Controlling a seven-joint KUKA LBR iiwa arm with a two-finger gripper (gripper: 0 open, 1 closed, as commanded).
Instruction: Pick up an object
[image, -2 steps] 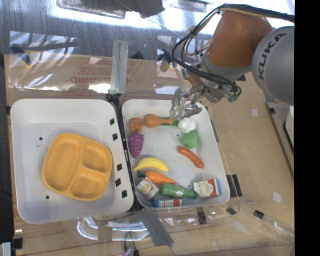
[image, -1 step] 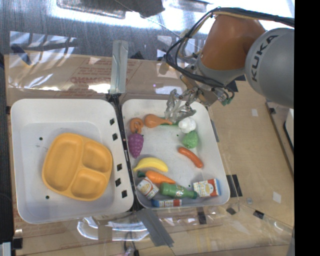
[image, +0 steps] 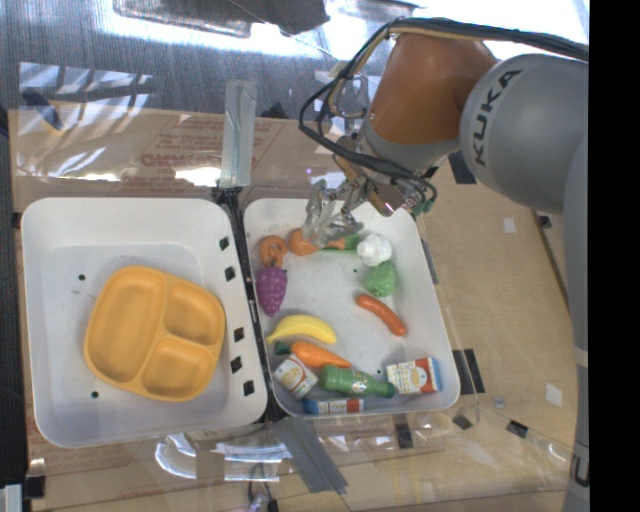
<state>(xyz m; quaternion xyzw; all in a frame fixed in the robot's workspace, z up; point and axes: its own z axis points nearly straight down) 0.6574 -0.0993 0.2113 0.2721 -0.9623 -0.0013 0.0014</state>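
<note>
White left bin (image: 45, 300): yellow divided tray (image: 152, 331), lying flat. White right bin (image: 432, 300): purple grapes (image: 271, 288) by left wall; banana (image: 302, 328) mid-floor; carrot (image: 318, 355) just below banana; orange sausage (image: 381, 313) right of centre; green bottle (image: 355, 381), small can (image: 293, 376), carton (image: 414, 376) along near edge; white and green vegetable pieces (image: 377, 262) near far wall. Gripper (image: 328, 222): low over far end of right bin, just above small orange item (image: 301, 242); finger spread unreadable, nothing visibly held.
</note>
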